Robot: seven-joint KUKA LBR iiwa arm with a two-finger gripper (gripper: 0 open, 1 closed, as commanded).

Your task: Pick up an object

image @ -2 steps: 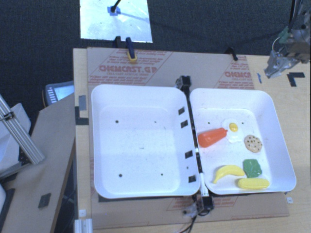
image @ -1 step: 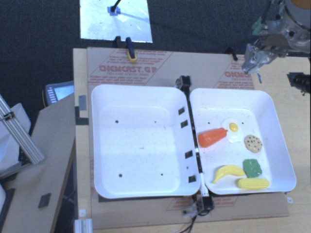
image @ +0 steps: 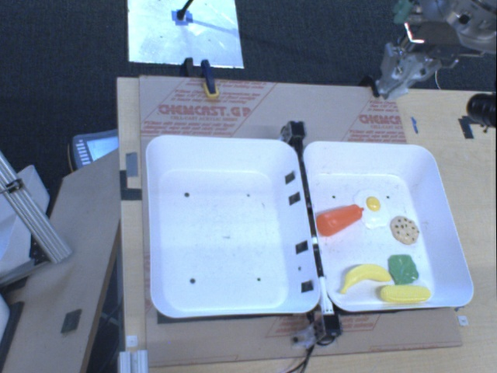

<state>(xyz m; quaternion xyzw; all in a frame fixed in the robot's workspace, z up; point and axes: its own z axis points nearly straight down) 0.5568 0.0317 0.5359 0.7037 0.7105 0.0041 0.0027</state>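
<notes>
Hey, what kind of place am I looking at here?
Probably a robotics lab's grasping bench: a robot gripper hangs over two shallow white bins on a cardboard-covered bench, with toy food like a banana and carrot.

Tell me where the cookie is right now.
The cookie lies in the right bin, near its right wall, just right of the fried egg and above the green piece.

Bench (image: 128, 301): printed board (image: 256, 103), perhaps cardboard, lies flat; two white bins (image: 225, 150) side by side on it.
</notes>
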